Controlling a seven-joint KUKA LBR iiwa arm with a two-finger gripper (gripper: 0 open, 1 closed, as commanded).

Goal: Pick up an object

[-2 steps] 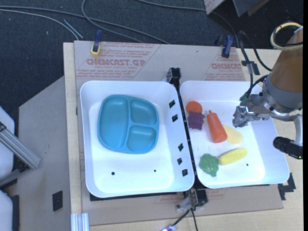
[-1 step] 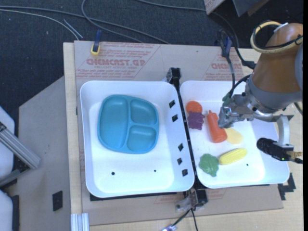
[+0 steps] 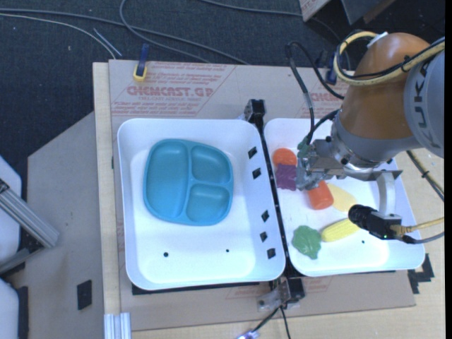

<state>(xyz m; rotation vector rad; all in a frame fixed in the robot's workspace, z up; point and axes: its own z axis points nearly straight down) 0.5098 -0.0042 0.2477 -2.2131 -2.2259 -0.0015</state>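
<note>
1. Camera view showed the gripper (image 3: 309, 177) low inside the right bin (image 3: 402, 260), near that bin's left wall, among a cluster of toy foods.
2. Finger state: cannot tell; the wrist housing hid the tips.
3. Candidate objects sat around it: a purple piece (image 3: 285, 176) just left of the gripper, an orange piece (image 3: 284, 156) toward the bin's far-left corner, a red-orange piece (image 3: 320, 195) just below the gripper, and a pale yellow piece (image 3: 343, 200) beside that.
4. Corn cob (image 3: 337, 229) and green broccoli-like piece (image 3: 306, 239) lay nearer the bin's front edge.
5. Left bin (image 3: 134, 246) carried a blue divided plate (image 3: 188, 182).
6. Judged step: descent or grasp attempt at the purple/red-orange cluster; no object was seen between the fingers.
7. Next move would call for a closing on a single piece, then a straight lift clear of its neighbours.
</note>
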